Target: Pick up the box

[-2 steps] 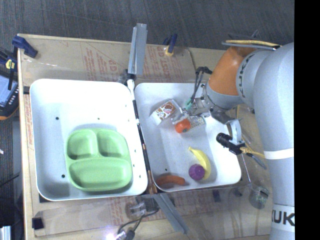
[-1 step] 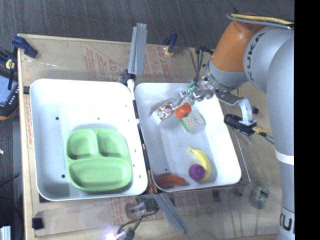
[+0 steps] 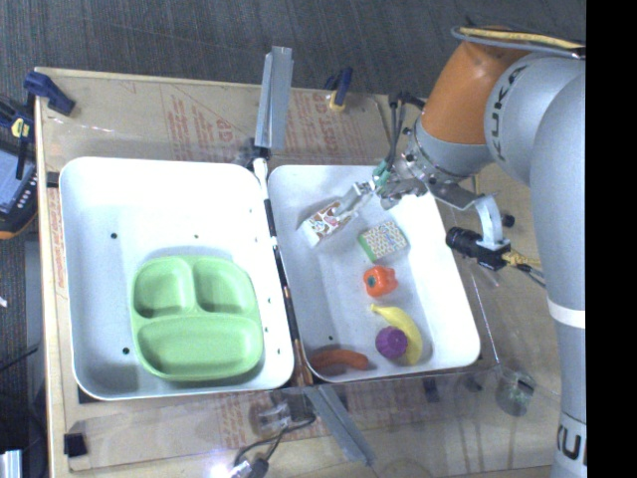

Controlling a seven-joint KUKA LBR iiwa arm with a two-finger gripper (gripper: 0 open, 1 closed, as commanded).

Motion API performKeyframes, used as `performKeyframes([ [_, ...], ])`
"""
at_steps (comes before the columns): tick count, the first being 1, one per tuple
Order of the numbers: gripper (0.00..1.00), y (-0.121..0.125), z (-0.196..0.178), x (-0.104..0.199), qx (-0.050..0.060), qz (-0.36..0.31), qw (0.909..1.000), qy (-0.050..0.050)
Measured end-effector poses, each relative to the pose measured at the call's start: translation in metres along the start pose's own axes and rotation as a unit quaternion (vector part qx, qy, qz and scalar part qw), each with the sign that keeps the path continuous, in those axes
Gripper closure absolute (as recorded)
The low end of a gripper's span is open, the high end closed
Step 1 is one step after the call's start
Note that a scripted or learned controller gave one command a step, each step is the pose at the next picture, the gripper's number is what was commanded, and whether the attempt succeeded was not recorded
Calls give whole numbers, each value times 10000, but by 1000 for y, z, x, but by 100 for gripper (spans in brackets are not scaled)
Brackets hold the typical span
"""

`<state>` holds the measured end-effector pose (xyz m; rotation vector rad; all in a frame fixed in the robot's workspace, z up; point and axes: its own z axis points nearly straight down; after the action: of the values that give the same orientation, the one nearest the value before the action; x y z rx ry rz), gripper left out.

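Note:
A small white box [image 3: 327,221] with red print lies tilted in the upper part of the right bin [image 3: 450,267]. Its upper right end points at my gripper [image 3: 381,185]. The gripper hangs over the bin's back right area, right at that end of the box. The view does not show whether the box is held. The grey arm with its orange band [image 3: 466,96] comes in from the upper right.
In the right bin: a green patterned block [image 3: 383,239] just below the gripper, an orange fruit [image 3: 379,281], a banana [image 3: 401,325], a purple ball [image 3: 391,343], a brown sausage [image 3: 340,358]. A green divided plate [image 3: 196,319] sits in the left bin [image 3: 100,227].

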<state>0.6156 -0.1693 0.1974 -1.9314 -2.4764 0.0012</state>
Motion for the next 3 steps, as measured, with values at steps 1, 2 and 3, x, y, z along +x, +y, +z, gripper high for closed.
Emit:
performKeyframes([
  [1, 0, 3, 82, -41, -102, 34, 9999, -50],
  [2, 0, -25, 100, -35, -37, -211, 9998, -23],
  [3, 100, -24, 89, -36, -46, -218, 9997, -39],
])
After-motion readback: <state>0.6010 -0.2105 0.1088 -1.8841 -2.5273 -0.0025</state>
